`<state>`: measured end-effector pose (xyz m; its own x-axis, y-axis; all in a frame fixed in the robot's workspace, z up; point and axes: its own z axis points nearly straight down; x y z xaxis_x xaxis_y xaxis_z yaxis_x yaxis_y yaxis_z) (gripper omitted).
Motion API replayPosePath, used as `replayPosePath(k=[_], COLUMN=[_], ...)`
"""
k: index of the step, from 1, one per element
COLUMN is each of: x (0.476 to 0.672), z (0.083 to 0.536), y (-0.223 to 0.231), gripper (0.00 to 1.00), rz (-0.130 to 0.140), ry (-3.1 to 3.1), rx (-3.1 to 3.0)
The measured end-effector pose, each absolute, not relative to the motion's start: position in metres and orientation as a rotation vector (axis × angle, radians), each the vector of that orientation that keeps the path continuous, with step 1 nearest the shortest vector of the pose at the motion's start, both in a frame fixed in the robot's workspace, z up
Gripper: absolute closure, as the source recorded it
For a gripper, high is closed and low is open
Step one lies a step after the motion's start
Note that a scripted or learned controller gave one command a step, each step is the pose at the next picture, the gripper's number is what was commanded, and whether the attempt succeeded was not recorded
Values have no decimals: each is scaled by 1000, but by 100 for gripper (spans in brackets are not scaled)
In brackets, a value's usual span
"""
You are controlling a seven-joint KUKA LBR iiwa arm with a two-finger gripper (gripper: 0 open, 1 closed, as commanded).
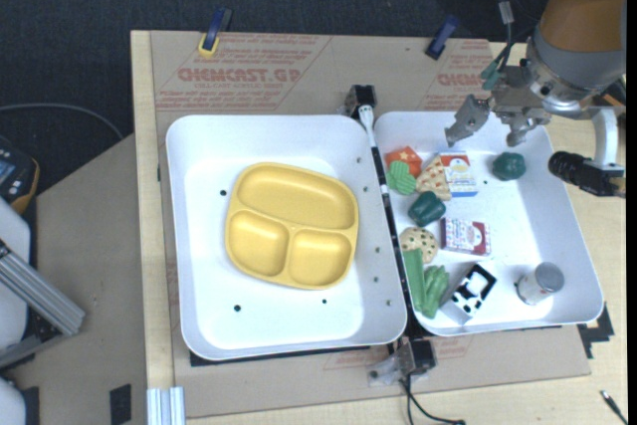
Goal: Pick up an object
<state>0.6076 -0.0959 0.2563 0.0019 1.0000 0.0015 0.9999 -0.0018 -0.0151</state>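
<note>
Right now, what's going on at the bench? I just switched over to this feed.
The arm reaches in from the right, and its gripper hangs open over the far part of the right bin, with nothing between its fingers. That bin holds a scatter of small items, among them a dark green round piece just beside the gripper and a small carton. The left bin holds a yellow divided tray. Nothing has been picked up yet.
</note>
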Motion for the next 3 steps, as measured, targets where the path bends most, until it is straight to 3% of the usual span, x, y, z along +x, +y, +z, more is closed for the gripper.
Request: replayPosePath(k=[1, 3], x=[610, 620], z=[264, 166], y=[-96, -92], gripper=[0, 0], rz=[1, 6], ry=[-2221, -2217], rx=[-2221, -2218])
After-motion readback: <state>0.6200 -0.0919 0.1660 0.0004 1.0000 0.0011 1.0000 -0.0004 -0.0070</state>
